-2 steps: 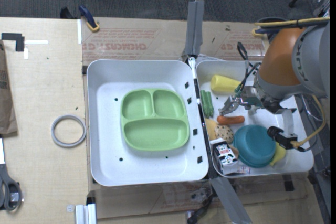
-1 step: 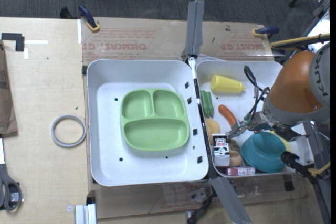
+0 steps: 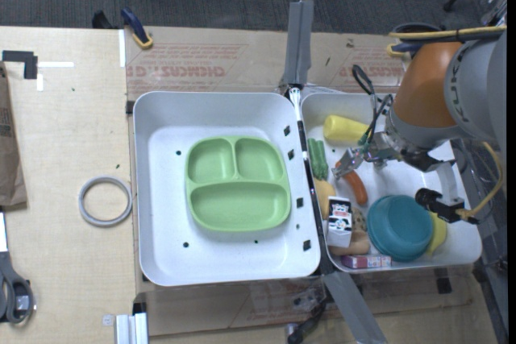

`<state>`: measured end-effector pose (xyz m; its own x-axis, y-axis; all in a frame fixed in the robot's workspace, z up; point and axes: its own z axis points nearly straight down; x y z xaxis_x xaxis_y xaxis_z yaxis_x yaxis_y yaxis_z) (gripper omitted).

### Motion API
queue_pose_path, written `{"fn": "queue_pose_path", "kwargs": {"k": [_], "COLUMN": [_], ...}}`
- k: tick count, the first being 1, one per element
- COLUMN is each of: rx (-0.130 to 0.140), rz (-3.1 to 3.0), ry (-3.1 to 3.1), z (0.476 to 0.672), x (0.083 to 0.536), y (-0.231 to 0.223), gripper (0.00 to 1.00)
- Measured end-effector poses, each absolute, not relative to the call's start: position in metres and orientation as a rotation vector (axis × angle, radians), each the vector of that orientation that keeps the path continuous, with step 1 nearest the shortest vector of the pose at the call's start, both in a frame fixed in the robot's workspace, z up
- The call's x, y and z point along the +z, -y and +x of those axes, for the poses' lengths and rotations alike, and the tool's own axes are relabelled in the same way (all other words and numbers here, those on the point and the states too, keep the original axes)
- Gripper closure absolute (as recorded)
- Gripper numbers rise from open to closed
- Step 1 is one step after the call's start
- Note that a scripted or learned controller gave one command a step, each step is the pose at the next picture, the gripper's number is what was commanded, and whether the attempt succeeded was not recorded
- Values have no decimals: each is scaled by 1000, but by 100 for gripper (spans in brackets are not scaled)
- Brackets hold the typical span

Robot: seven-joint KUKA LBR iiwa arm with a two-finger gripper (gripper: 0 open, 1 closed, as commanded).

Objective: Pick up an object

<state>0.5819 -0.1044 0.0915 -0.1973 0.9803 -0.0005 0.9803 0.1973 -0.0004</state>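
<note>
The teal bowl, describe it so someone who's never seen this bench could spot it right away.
Start at the right bin, the one the arm reaches into. Go to its near right corner, where the teal bowl lies, apparently upside down, over something yellow. It is the only blue-green round thing there, and bigger than the orange sausage-shaped toy and the small carton to its left.

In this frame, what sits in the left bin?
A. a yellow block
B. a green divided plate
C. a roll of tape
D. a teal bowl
B: the green divided plate lies flat in the middle of the left bin, while the teal bowl and the yellow block sit in the right bin and the tape ring rests on the bench outside.
</note>
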Motion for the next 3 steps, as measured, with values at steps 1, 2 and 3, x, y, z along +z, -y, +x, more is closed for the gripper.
{"fn": "queue_pose_path", "kwargs": {"k": [1, 2, 3], "rx": [-2, -2, -2], "rz": [1872, 1906, 1911], "ry": [-2525, -2499, -2496], "z": [565, 537, 537], "x": [91, 91, 100], "y": [105, 100, 101], "gripper": [0, 0, 100]}}
